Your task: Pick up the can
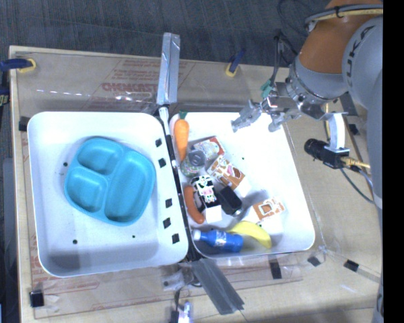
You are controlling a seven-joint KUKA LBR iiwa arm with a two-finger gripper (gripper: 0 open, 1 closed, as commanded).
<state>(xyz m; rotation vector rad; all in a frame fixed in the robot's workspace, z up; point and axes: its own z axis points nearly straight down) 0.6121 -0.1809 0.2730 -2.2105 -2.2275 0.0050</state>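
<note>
Nothing of the pick is done yet, by my reading. My gripper (259, 116) hangs over the upper edge of the right white bin (293, 180), fingers spread apart with nothing between them. The small silver metal can (195, 158) lies on its side near the bin's left wall, just beside the orange carrot (180, 134), well apart from me. Reaching, closing and lifting all remain. The left white bin (47, 140) carries a blue divided plastic tray (110, 180); both bins sit on a pale wooden bench (87, 79) above dark carpet.
</note>
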